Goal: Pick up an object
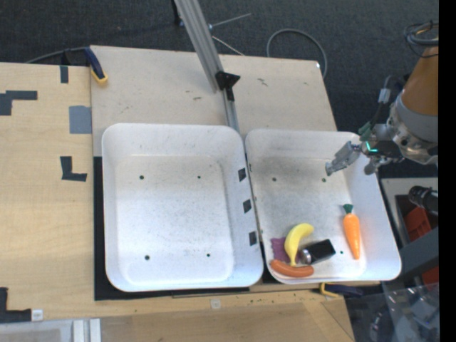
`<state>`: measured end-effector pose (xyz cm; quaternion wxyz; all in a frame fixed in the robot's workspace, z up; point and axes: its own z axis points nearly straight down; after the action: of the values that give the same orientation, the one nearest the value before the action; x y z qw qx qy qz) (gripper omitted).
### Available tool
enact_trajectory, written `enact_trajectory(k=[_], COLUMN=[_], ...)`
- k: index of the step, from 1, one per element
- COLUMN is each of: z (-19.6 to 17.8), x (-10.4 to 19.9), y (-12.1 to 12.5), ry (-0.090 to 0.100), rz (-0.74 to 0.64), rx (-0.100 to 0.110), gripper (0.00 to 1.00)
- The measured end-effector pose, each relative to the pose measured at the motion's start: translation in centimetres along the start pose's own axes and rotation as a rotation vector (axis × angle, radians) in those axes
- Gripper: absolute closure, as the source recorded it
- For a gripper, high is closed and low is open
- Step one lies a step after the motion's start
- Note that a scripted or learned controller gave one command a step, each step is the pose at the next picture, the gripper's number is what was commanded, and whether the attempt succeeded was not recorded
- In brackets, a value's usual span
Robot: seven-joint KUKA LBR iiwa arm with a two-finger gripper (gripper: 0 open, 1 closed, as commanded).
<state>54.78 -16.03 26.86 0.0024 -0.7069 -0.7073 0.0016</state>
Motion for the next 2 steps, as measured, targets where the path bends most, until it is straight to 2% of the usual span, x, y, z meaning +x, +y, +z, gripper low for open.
enact_trajectory(k=[1,2], z=[-0.2,6.2], x=[0.0,0.3], y=[0.1,0.2], ry=[-0.001,0.000], rz=[-0.001,-0.001], rx=[-0.005,0.002], gripper=[0.00,0.00])
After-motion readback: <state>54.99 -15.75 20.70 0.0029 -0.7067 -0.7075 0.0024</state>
